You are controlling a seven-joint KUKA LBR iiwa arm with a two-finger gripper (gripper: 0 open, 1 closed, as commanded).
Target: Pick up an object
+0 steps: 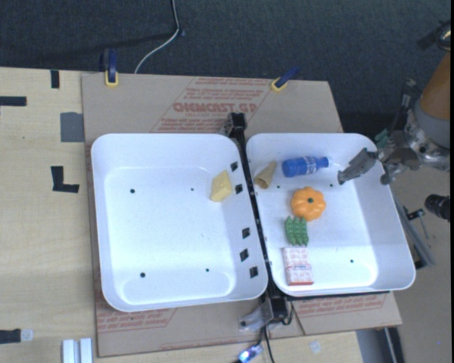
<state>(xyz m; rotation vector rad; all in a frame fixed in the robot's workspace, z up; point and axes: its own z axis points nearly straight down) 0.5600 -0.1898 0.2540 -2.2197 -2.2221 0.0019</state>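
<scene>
The right bin (378,225) holds a blue bottle (305,165) lying on its side, an orange pumpkin-like toy (308,203), a green knobbly piece (296,231), a red and white box (296,266) and a tan cone (265,175). A yellow wedge (222,187) lies in the left bin (136,225) near the divider. My gripper (363,177) hovers over the right bin's upper right corner, to the right of the bottle. Its fingers are spread open with nothing between them.
Both bins rest on a cardboard sheet (212,104) held by clamps at the back. A black divider strip (246,203) runs between the bins. Arm hardware (427,138) stands beyond the right rim.
</scene>
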